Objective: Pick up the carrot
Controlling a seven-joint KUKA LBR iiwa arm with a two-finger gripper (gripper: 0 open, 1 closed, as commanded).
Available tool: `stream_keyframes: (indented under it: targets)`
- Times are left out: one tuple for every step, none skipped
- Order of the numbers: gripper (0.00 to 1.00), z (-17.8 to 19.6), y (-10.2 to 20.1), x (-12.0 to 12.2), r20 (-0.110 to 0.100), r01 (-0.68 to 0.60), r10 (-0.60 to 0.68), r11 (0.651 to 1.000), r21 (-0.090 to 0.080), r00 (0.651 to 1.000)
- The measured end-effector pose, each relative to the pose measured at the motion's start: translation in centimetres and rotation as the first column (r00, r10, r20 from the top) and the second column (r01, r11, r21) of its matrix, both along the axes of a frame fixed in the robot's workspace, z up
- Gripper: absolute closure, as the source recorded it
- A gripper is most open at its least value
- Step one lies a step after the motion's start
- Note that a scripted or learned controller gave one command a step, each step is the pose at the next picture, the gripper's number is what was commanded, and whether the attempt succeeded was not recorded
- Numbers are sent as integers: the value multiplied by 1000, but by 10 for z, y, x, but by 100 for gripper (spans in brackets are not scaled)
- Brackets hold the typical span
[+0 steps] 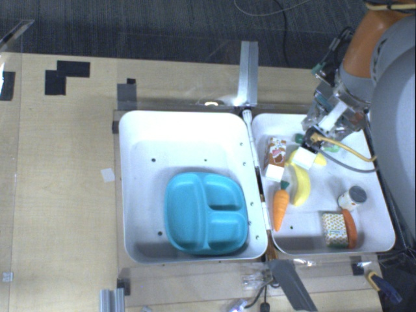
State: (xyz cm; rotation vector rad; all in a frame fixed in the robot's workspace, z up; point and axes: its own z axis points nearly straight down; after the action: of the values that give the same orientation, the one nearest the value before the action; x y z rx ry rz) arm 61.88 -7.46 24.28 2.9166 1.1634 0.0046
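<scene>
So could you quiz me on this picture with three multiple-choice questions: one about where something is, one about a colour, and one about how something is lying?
1. Where is the carrot?
A. In the left bin
B. In the right bin
C. On the bench outside the bins

2. What colour is the divided tray?
A. Blue
B. Red
C. Black

3. How does the carrot lie?
A. Standing upright on its tip
B. Resting on the tray
C. Flat on the bin floor beside the banana

Answers:
1. B: it lies near the right bin's left wall.
2. A: the tray in the left bin is plainly light blue.
3. C: the carrot lies flat, its green end by the banana.
</scene>
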Motion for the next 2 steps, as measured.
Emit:
stream_keyframes:
  targets:
    - [100,-38,-64,42,-2,140,-140,990,-1,990]
    - [100,-2,-77,40,-1,522,-522,853,1,853]
